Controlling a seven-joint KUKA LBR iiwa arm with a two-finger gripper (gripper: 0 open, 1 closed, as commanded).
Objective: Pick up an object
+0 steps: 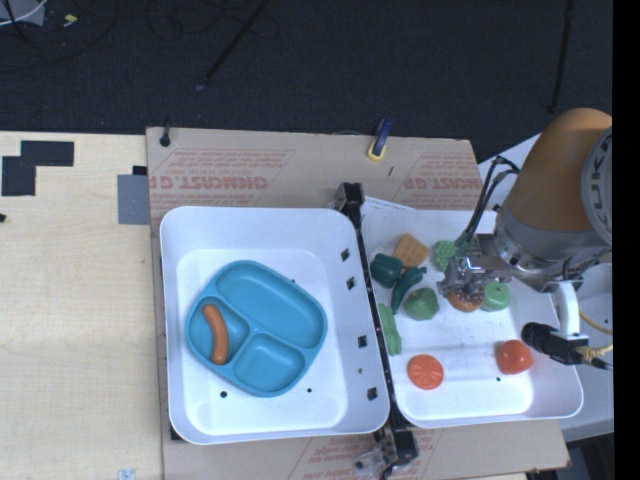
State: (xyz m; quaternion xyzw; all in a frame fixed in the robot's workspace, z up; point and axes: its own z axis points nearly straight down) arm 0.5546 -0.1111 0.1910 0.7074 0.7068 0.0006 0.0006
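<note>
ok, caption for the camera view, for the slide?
Gripper low over toy food in right bin; blue tray with sausage in left bin.

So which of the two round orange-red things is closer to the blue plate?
The round orange one, near the right bin's left side. The redder one lies farther right, away from the blue plate.

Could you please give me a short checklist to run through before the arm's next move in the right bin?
1. Gripper above right bin: ok.
2. Object under it, a brownish piece: ok.
3. Grip on that piece confirmed: cannot tell.
4. Space around it: not ok, a green piece crowds it.
5. Two orange-red balls lying apart as easier targets: ok.
6. Blue tray with sausage out of the path: ok.
</note>
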